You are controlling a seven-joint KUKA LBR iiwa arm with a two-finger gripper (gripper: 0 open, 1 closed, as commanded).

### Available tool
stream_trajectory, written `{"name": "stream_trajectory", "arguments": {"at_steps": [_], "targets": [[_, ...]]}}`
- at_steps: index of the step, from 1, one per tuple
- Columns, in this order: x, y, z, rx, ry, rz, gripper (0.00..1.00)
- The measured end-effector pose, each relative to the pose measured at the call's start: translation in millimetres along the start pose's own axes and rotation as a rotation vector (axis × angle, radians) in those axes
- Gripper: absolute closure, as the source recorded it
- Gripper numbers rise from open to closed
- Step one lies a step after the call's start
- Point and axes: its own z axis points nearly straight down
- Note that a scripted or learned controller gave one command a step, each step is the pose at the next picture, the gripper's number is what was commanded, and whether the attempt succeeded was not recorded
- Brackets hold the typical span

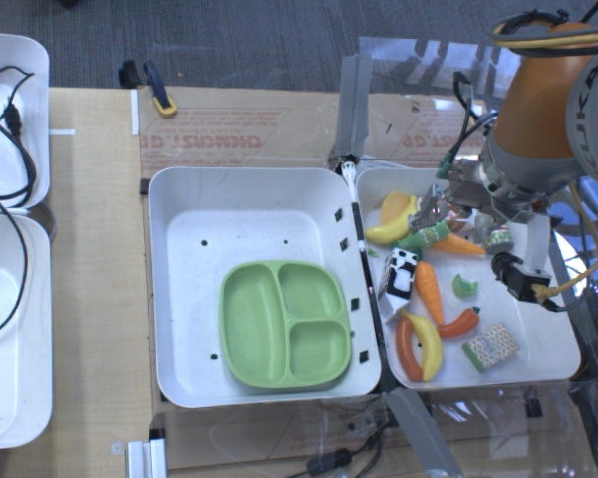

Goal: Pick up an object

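The right bin [568, 352] holds several toy foods. At its back lie a yellow piece [394, 217], a green piece [425, 235] and an orange carrot [460, 247]. My gripper [432, 210] hangs low over the back of this bin, right above the green piece and beside the yellow one. The arm's orange band [548, 88] rises behind it. Whether anything is between the gripper's tips is hidden from this angle. Further forward lie a second carrot [429, 289], a black-and-white block [402, 272], a red chili [458, 324] and a banana [428, 347].
The left bin [179, 267] holds a green divided plate [284, 324]. A speckled block [491, 347] and a small green bit [465, 287] lie in the right bin's front right. A divider wall [364, 277] separates the bins. Cables trail from the wrist [523, 272].
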Motion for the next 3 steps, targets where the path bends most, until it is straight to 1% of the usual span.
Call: {"name": "stream_trajectory", "arguments": {"at_steps": [1,2,3], "targets": [[-0.6,0.3,-7.9,0.003,-0.002,-0.002,1.0],[-72.0,1.4,147.1,-0.002,0.002,-0.24,1.0],[-96.4,7.6,146.9,-0.002,0.002,-0.074,1.0]]}}
